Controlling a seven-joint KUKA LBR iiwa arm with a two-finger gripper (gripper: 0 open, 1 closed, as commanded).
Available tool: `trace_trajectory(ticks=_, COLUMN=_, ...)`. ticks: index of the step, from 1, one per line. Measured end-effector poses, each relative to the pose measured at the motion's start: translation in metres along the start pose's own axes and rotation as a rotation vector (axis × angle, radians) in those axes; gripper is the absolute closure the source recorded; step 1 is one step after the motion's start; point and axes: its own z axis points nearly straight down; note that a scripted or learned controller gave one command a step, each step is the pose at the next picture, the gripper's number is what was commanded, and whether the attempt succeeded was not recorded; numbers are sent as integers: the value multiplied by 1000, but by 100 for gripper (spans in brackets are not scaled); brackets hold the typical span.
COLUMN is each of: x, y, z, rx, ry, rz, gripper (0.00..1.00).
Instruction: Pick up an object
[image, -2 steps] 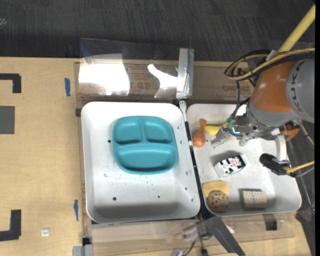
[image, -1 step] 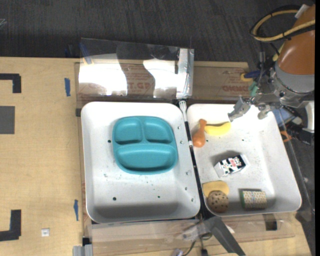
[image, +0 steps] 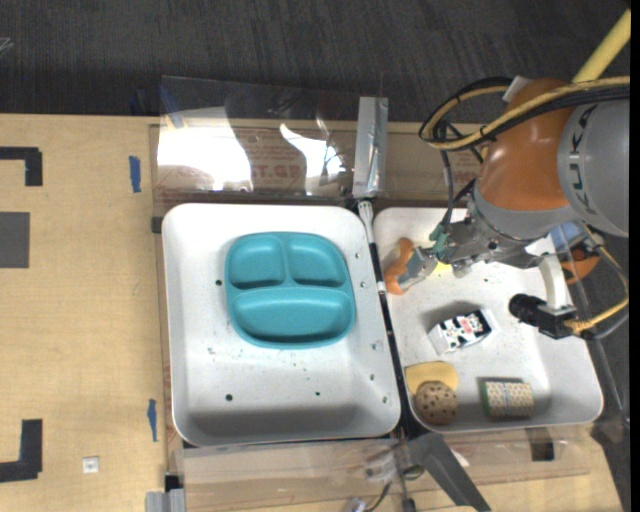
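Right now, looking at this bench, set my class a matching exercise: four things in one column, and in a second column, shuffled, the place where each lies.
Things
1. teal divided plate
2. orange object
3. small black-and-white box
4. patterned cylinder

Places
A. right bin, near its front right corner
B. middle of the left bin
C. right bin, by its left wall, beside the gripper
D. middle of the right bin

Pairs: 1-B, 2-C, 3-D, 4-A
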Motion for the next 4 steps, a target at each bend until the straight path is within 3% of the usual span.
trace_trajectory(ticks=1, x=-9, y=-24, z=-2, rx=-3, ry=-2, rz=-46, gripper=0)
trace_trajectory(ticks=2, x=-70, y=41, z=83, rx=-11, ry=-9, rz=-126, gripper=0)
trace_trajectory(ticks=3, x=-76, y=66, z=98, rx=19, ry=3, rz=157, gripper=0)
trace_trajectory(ticks=4, x=-137, y=59, z=75, rx=-10, ry=-6, rz=-2, gripper=0)
